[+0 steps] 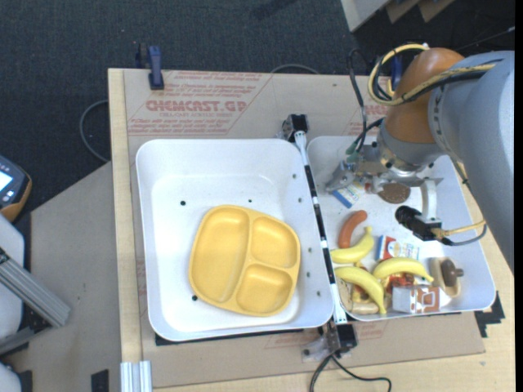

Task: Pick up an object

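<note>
Hovering with the grey two-finger gripper (pixel 353 175) over the far left part of the right-hand shallow white plastic bin (pixel 478 296); cannot tell whether clenched, released or grasping anything; just under it, a small blue-and-white packet (pixel 346 194), touching or only near, not clear which; beside that, towards the right, a flat round brown disc (pixel 394 193); nearer the camera, a red sausage (pixel 353 227) lying tilted close to that bin's left wall; just beside its lower end, three yellow bananas (pixel 364 282) bunched mid-bin; among them a red-and-white carton (pixel 400 248); by the near edge, an orange-and-white box (pixel 418 299) and a brown mushroom-shaped piece (pixel 448 274); well apart, in the left-hand shallow white plastic bin (pixel 155 170), a yellow three-compartment plastic plate (pixel 245 258) lying flat; under both bins, a pale brown bench top (pixel 122 137) with red lettering.
</note>
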`<state>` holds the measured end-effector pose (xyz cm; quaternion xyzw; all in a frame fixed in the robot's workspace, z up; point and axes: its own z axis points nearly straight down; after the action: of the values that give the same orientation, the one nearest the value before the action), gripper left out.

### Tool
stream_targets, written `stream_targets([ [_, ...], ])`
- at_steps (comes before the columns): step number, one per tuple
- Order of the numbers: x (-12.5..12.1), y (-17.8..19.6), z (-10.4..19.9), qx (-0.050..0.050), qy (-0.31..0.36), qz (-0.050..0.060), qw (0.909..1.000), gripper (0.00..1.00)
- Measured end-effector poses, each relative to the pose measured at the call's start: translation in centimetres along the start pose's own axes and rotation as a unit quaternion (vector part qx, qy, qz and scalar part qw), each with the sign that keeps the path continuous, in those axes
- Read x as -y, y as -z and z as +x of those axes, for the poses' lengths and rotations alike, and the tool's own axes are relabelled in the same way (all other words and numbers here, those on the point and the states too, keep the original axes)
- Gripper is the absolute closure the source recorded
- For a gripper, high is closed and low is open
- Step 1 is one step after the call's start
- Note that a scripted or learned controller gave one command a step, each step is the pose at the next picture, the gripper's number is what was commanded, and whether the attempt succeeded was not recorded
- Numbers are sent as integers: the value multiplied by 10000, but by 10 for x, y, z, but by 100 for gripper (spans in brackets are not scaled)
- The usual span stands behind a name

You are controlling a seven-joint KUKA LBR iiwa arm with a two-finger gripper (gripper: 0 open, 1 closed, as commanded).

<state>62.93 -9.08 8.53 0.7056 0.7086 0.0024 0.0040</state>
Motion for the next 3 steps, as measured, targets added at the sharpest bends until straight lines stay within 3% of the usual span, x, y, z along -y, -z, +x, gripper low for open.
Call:
stream_targets([
  [1, 64, -1, -4, -22, -35, 82, 10000, 0],
  [3, 82, 0, -4, -16, -24, 56, 10000, 0],
])
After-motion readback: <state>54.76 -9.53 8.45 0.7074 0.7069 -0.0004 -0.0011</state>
